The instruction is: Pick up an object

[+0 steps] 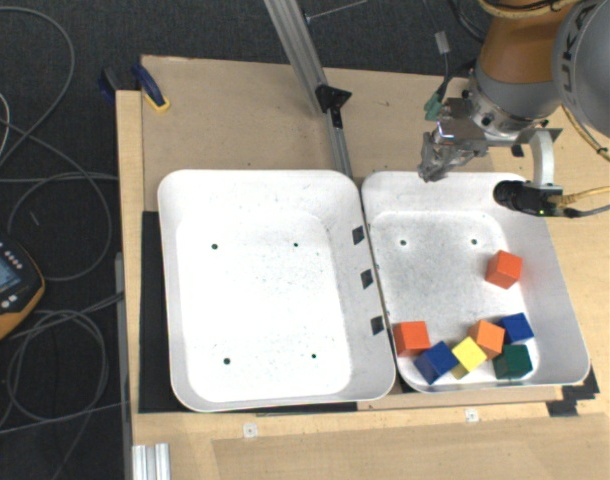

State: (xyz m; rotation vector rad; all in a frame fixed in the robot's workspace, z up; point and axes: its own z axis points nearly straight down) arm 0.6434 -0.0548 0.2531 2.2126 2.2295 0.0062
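Gripper (437, 165) at upper right of frame, above right bin's (545, 230) far rim, touching nothing; cannot tell its state. Orange cube (503, 268) lower right, other cubes (469, 348) clustered at bin's near edge

The grey arm (545, 28) reaches in from the upper right, orange band above the wrist, its gripper (437, 163) pointing downward and holding nothing.

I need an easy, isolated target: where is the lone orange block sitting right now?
The lone orange block lies in the right bin, near its right wall, apart from the block cluster along the near edge.
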